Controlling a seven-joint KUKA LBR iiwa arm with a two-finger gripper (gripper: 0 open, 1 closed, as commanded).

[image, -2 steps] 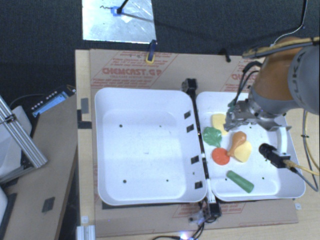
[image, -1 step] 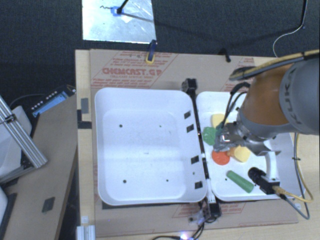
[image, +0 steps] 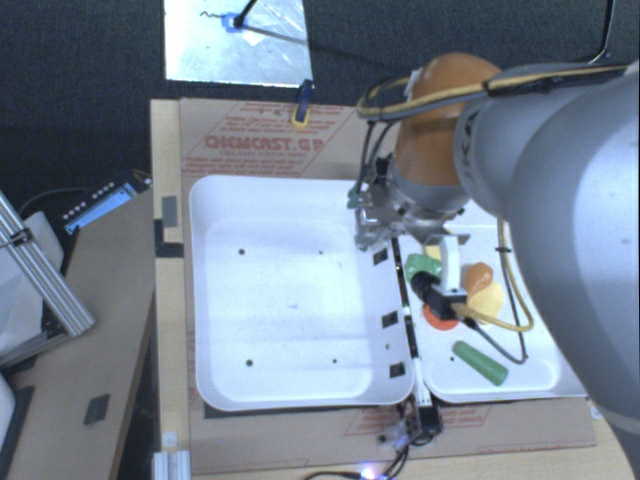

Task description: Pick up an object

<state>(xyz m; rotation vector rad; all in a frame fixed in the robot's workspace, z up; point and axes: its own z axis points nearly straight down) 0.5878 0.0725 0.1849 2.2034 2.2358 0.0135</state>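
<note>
Green, orange and yellow objects (image: 470,298) are lying in your right bin (image: 530,373); the tool (image: 375,223) is hovering at the divider, its grip unreadable, nothing lifted yet.

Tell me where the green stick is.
The green stick lies in the right bin near its front edge, just below the red piece, on the camera view's right.

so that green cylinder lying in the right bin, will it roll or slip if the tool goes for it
The green cylinder lies on its side on the smooth floor of the right bin, so a nudge would probably roll it. It looks rigid and small, likely light. Its rounded surface could slip unless gripped across its width.
</note>
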